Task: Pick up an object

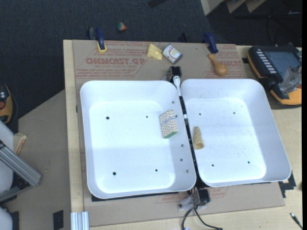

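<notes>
A small patterned green-and-white packet [168, 123] lies in the left bin [103, 176], close to its right wall. A tan cork-like cylinder [197, 137] lies in the right bin [268, 171], against its left wall. The two things are apart, with the bins' shared rims between them.
On the cardboard behind the bins lie a yellow wedge [154, 52], a small white box [172, 53] and a tan wooden piece [219, 67]. Blue clamps [100, 38] hold the board's back edge. A yellow-and-black pendant [277, 68] rests at the right.
</notes>
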Available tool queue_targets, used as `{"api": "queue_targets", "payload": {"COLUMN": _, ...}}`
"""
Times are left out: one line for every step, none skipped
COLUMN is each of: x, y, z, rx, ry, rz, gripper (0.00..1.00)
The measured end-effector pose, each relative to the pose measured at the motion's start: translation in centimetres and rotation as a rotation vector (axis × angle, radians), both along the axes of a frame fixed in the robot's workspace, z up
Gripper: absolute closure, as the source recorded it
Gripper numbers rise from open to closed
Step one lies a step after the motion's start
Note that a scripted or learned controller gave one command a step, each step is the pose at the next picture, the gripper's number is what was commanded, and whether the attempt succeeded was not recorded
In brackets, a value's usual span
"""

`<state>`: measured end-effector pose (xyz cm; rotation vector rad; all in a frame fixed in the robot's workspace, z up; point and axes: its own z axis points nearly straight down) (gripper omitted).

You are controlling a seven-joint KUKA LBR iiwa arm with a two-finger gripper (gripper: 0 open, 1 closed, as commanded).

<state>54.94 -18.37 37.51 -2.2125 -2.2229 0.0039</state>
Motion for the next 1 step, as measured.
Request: {"api": "queue_targets", "payload": {"x": -5.01, "y": -4.27, "z": -3.97, "rx": -0.001, "ry": 0.001, "rz": -0.010, "gripper": 1.00}}
